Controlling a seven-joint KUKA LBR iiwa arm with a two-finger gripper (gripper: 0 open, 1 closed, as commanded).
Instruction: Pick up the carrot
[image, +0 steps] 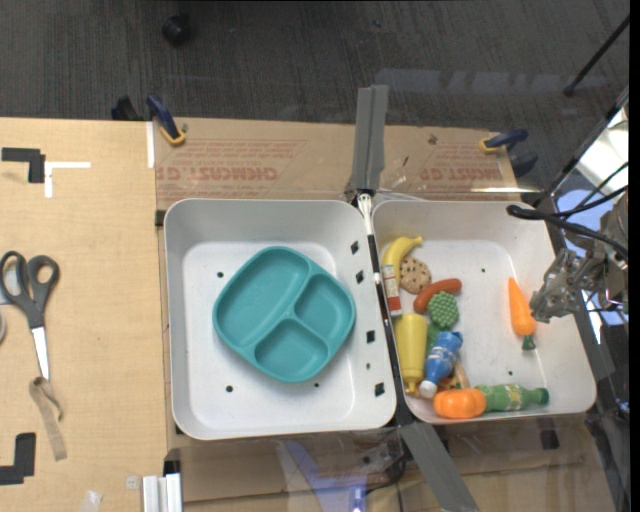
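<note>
The orange carrot (519, 308) lies lengthwise in the right bin (480, 250), near its right wall, with its small green stem pointing toward the front. My gripper (553, 297) hangs at the bin's right edge, just to the right of the carrot and close to its middle. Nothing shows in its grasp, and the carrot rests on the bin floor.
Along the right bin's left side are a banana (400, 254), a cookie (413, 272), a red sausage (438, 293), a green vegetable (444, 313), a yellow bottle (410, 345) and a blue bottle (440, 361). An orange fruit (460, 403) and a green bottle (512, 397) lie at the front. The left bin holds a teal divided plate (285, 313).
</note>
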